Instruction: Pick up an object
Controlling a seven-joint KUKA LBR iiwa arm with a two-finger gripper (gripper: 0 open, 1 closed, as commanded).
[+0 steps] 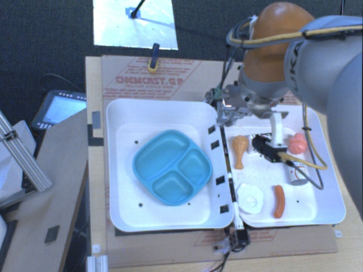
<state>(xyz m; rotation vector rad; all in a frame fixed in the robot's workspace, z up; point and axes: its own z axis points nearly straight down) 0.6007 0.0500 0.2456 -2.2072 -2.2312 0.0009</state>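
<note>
My gripper (231, 112) hangs over the far left corner of the right bin (334, 205). From here I cannot tell whether my jaws are apart or together. The drumstick (240, 150) lies nearest, just beside the bin's left wall, so I judge it the best pick: come straight down across its narrow shaft, clear of the wall. This bin also holds a fried egg (250, 198), a sausage (278, 201) and a pink toy (297, 144). The left bin (122, 109) holds a blue plate (172, 167).

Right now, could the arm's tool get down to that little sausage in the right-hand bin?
Probably yes. The sausage lies alone on bare floor of the bin, apart from the fried egg, with nothing over it. The tool hangs above the same bin's far end.
</note>
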